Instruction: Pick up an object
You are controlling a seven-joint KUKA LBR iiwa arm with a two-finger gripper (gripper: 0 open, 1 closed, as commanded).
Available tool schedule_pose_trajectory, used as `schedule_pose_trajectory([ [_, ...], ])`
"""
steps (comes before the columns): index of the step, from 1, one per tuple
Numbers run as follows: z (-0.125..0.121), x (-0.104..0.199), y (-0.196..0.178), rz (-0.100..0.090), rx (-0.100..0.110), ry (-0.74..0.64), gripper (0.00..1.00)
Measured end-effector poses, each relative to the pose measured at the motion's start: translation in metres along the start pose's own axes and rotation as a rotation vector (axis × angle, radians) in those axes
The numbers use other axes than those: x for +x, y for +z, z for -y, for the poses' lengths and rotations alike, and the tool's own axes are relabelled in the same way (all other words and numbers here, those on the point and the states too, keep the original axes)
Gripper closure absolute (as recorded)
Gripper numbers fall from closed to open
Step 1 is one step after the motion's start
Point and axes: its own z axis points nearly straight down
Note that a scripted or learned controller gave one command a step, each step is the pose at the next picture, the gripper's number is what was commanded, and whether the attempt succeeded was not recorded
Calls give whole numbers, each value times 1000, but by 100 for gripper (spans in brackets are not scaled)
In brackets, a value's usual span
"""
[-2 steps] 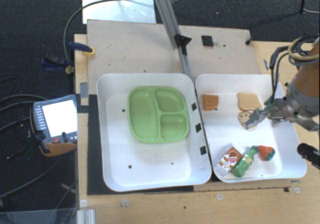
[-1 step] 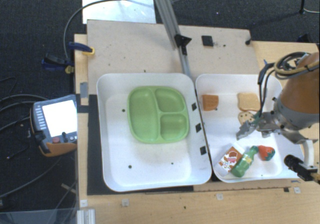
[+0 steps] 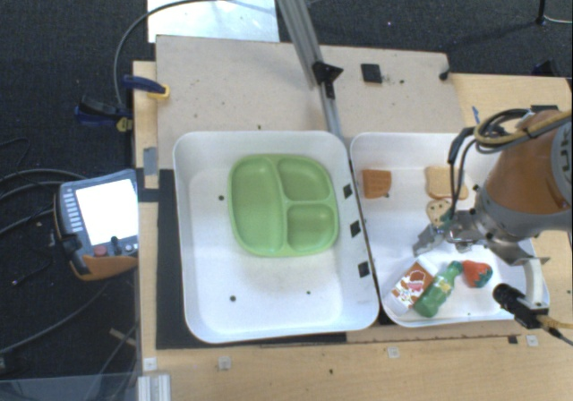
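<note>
The right bin (image 3: 372,238) holds several small objects. An orange block (image 3: 376,183) lies near its back left corner, with a tan slice (image 3: 438,179) and a small pale biscuit-like piece (image 3: 438,209) to its right. Near the front lie a red-and-white packet (image 3: 410,287), a green bottle (image 3: 436,291) and a red fruit (image 3: 478,274). My gripper (image 3: 440,238) hangs low over the bin's middle, just in front of the pale piece and behind the bottle. The grey and orange arm (image 3: 526,183) covers the bin's right side. Nothing is visibly held.
The left bin (image 3: 206,211) carries a green divided plate (image 3: 284,204). A metal pole (image 3: 300,23) slants down to the bins' shared edge. A handheld pendant (image 3: 98,220) and cables lie off the bench at the left.
</note>
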Motion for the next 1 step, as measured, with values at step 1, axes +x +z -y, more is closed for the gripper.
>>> schedule_pose_trajectory([
  [1, -2, -1, 27, 0, -7, 0, 0],
])
